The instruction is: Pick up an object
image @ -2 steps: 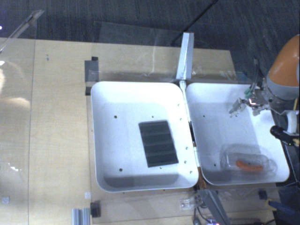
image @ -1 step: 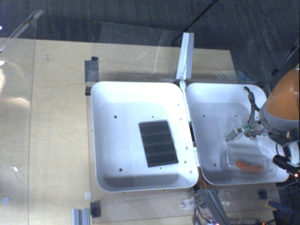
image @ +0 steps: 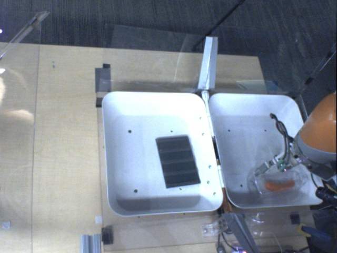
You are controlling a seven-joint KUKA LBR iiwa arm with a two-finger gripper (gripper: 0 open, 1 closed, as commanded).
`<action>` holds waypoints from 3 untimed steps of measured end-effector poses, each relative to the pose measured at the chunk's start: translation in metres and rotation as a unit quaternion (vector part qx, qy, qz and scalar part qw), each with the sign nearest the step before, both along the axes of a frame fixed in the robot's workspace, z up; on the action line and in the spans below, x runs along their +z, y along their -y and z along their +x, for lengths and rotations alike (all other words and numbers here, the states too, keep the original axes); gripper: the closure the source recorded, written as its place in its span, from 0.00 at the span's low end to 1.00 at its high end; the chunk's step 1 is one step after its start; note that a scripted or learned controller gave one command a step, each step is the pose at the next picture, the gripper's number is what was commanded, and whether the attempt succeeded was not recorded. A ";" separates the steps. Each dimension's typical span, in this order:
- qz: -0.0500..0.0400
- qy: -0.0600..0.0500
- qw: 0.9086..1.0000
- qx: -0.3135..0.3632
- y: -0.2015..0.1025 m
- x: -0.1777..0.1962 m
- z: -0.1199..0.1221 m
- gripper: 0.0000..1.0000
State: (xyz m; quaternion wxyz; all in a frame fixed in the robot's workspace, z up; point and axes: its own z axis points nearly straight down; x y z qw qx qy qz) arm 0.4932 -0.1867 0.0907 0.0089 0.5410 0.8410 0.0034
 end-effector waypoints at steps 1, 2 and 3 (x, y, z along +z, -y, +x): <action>0.003 -0.006 0.988 -0.154 0.019 0.011 -0.005 0.00; 0.004 -0.006 0.963 -0.271 0.003 0.016 -0.004 0.00; 0.005 -0.006 0.934 -0.358 0.003 0.057 0.033 0.00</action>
